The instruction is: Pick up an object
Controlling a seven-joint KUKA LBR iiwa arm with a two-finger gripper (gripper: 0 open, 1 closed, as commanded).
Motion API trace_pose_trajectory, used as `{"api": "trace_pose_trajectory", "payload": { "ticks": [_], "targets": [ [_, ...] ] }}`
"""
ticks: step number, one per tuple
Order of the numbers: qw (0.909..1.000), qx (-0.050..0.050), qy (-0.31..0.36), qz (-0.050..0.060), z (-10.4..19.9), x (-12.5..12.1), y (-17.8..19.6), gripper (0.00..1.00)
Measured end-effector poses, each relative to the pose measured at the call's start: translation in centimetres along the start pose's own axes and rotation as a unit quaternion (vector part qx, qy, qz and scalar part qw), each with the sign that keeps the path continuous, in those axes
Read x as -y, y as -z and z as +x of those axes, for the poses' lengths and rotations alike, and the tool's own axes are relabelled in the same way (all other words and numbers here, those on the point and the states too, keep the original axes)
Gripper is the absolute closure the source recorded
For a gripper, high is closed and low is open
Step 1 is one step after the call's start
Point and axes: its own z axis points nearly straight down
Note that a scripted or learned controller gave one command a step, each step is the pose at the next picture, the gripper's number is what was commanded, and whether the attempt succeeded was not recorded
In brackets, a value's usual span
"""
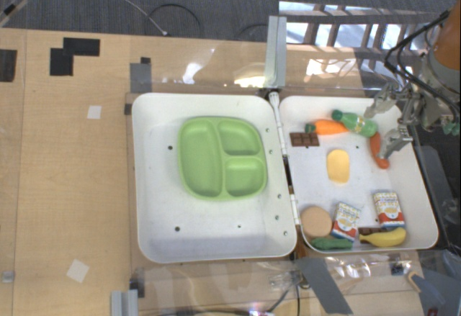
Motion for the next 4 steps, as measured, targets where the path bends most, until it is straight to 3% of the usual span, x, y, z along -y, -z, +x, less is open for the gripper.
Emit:
{"api": "trace_pose_trajectory", "payload": {
  "ticks": [1, 2, 3, 4],
  "targets": [
    [0.9721, -0.003, 0.235, -0.002, 2.6, 2.1, -16.7, 0.0],
    [0.989, 0.005, 0.148, -0.001, -5.9, -6.5, -18.9, 0.0],
    [0.9912, 0.004, 0.132, 0.0, -3.9, -3.2, -18.9, 0.0],
    [0.9908, 0.01, 0.135, 0.001, -4.4, -3.5, -17.5, 1.0]
  ]
}}
